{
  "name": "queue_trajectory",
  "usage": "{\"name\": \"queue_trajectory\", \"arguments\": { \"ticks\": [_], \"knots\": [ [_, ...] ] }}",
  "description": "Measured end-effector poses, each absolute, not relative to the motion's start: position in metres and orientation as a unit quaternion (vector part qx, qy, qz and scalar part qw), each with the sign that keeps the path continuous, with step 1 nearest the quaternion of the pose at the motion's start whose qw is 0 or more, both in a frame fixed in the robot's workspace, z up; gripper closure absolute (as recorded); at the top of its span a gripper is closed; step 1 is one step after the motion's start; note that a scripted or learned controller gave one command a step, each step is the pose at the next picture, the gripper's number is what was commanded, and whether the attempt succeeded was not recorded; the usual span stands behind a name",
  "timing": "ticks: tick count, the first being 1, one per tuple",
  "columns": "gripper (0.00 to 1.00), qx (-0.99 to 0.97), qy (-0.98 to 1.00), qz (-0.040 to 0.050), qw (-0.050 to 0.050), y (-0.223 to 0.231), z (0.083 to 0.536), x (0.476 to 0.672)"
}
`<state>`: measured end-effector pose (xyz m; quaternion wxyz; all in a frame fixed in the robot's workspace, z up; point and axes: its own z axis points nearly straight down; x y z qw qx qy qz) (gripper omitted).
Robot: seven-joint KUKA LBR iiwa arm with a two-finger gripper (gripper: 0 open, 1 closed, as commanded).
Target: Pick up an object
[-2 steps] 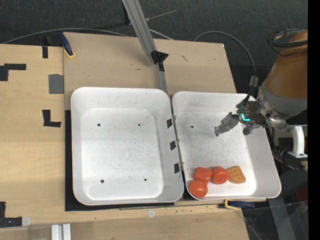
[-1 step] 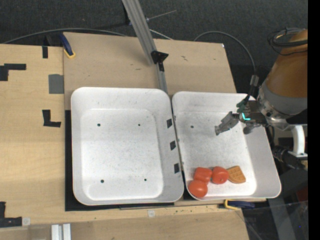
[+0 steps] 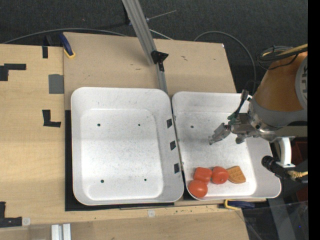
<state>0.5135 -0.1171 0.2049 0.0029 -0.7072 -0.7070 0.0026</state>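
Hovering my gripper (image 3: 227, 135) over the right bin (image 3: 200, 109), fingers spread and gripping nothing; three tomatoes (image 3: 202, 174) hug its front edge.

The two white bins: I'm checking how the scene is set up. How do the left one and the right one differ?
The right bin holds three red pieces and an orange-tan piece along its near edge; no objects show in the left bin. The gripper hangs above the right bin, not the left bin. The left bin looks wider. Both are shallow, white, speckled, and sit side by side.
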Motion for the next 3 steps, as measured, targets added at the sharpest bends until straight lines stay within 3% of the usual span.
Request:
{"name": "queue_trajectory", "arguments": {
  "ticks": [1,2,3],
  "knots": [
    [0.00,-0.707,-0.707,0.0026,0.004,-0.115,0.149,0.502],
    [0.00,-0.707,-0.708,0.0015,0.002,-0.106,0.090,0.503],
    [1.00,-0.707,-0.708,0.0009,0.002,-0.105,0.102,0.503]
  ]
}}
